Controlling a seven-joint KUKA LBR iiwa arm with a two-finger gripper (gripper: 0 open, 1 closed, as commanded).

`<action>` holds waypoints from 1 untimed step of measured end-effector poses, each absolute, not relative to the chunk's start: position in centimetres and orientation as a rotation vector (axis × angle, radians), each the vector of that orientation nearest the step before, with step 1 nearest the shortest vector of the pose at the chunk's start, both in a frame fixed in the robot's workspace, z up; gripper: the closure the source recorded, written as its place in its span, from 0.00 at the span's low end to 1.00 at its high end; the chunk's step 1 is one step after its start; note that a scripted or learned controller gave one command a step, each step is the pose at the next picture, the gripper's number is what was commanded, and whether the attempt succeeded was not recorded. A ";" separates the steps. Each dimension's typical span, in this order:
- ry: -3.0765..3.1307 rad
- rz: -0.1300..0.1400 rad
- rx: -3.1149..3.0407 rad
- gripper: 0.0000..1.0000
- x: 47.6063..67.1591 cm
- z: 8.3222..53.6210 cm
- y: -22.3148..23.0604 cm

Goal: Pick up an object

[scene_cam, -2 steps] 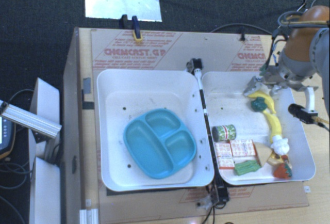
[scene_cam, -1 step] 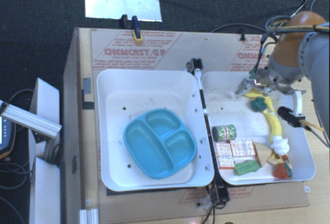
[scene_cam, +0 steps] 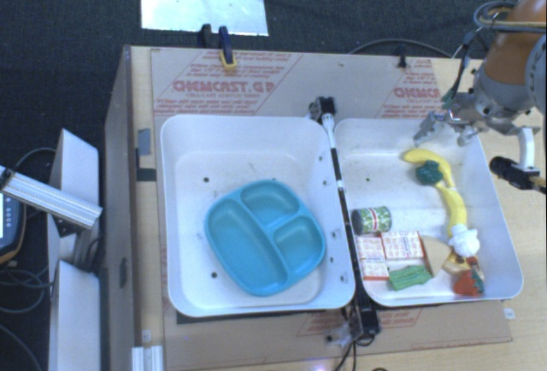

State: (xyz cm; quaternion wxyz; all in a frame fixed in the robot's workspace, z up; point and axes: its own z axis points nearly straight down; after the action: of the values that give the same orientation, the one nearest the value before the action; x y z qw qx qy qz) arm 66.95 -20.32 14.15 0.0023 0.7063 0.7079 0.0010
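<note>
Two shallow white bins sit side by side on the bench; we use the right bin [scene_cam: 489, 190] as landmark. Left of it, the left bin [scene_cam: 184, 190] holds a light-blue plastic divided tray [scene_cam: 265, 235], lying flat.

Inside the right bin: a long yellow banana-shaped toy [scene_cam: 446, 188] runs from the far middle toward the near right, with a small dark-teal lump [scene_cam: 427, 173] touching its upper end. A small green-labelled can [scene_cam: 372, 219] lies on its side by the bin's left wall. Near edge: red-and-white cartons [scene_cam: 389, 253], a flat green block [scene_cam: 409, 277] just in front of them, and a white, tan and red toy cluster [scene_cam: 466, 262] in the near right corner.

We see the grey arm's gripper [scene_cam: 451, 123] over the bin's far right corner, above the banana toy's upper end, apart from it. Fingers look spread, nothing between them. No object is lifted; all rest on the bin floor.
</note>
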 end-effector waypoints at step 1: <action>2.223 0.001 2.219 0.00 65.2 8.4 -19.1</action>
State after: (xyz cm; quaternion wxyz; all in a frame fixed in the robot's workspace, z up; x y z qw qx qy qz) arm 65.24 -19.08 8.42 0.0003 0.7065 0.7077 0.0004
